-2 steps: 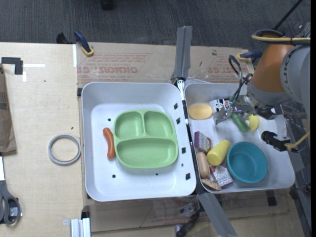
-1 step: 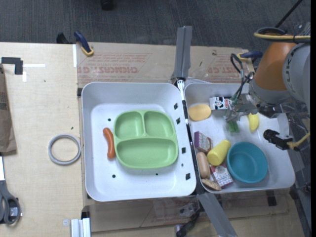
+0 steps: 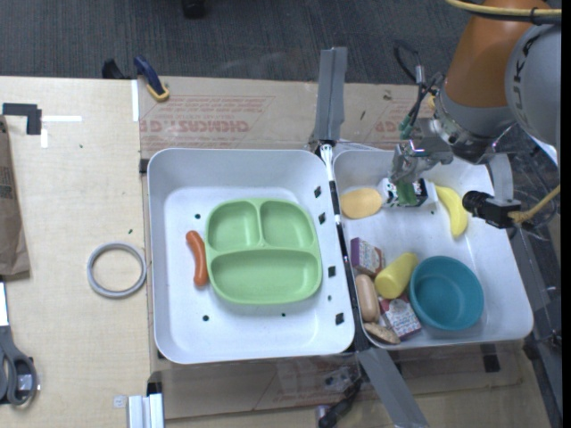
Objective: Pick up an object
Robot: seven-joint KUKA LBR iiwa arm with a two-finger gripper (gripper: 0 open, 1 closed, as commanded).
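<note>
Clutter fills the right bin [image 3: 500, 328], so I have the tool [image 3: 409, 178] low at its back, beside the yellow lump [image 3: 361, 202]. I cannot tell its state.

A roll of tape [image 3: 116, 268] lay flat on the counter [image 3: 71, 194], left of the bins. Scissors [image 3: 16, 374] sat at the counter's lower left edge. A brown paper bag [image 3: 11, 212] lay along the left edge. A blue-and-yellow clamp [image 3: 152, 78] gripped the counter's far edge, beside a sheet of cardboard [image 3: 227, 119] with red printing.
</note>
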